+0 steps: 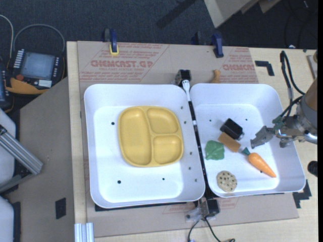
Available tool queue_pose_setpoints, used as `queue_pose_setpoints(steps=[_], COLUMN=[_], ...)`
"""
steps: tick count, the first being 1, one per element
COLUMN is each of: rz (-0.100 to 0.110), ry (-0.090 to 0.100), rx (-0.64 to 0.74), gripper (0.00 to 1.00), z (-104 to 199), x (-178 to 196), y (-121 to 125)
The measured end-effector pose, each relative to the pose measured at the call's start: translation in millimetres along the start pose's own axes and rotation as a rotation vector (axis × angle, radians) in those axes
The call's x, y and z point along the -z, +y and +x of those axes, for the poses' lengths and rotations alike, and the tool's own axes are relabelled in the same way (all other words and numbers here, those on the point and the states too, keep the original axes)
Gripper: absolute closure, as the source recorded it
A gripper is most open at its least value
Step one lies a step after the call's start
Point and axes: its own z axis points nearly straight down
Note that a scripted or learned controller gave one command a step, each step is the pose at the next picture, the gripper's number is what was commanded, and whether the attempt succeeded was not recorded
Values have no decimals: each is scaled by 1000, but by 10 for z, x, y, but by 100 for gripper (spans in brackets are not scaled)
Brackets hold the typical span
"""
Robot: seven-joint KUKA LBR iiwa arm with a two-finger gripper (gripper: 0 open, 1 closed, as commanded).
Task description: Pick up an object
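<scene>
End effector (263, 136): over right bin (267, 97), grip state unclear, touching nothing visibly
Right bin objects: one carrot (262, 165), one cookie (226, 181), one black block (232, 128), one green piece (215, 150)
Left bin (101, 150): one yellow tray (150, 135)

Even, fairly bright overhead light falls on the two shallow white plastic bins (96, 150), which look nearly washed out. Shadows beneath the yellow divided plastic tray (150, 135) are soft and faint. Overall sharpness is modest; the dark blue-grey floor (101, 6) appears slightly grainy.
</scene>
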Motion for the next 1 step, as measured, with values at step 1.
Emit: queue_pose_setpoints(steps=[1], rz=[-10], ry=[-2], rx=[3], gripper=[0], z=[2], x=[44], y=[24])
